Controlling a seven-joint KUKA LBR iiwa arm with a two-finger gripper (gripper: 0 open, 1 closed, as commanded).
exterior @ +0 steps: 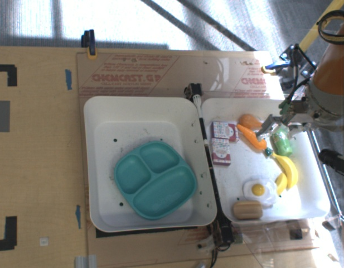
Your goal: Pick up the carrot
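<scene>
The carrot (252,138) is orange and lies slanted in the right bin (305,205), near its far middle. A rounder orange piece (249,120) lies just behind it. My gripper (276,131) hangs low over the bin just right of the carrot's lower end, above a green vegetable (282,144). It is open, and its left finger (265,129) stands close to the carrot's right end. Nothing is held between the fingers.
Two small red-and-white cartons (222,142) lie left of the carrot. A banana (287,172), a fried egg (257,190) and a bread roll (247,210) fill the bin's near part. A teal divided plate (155,178) lies in the left bin (99,149).
</scene>
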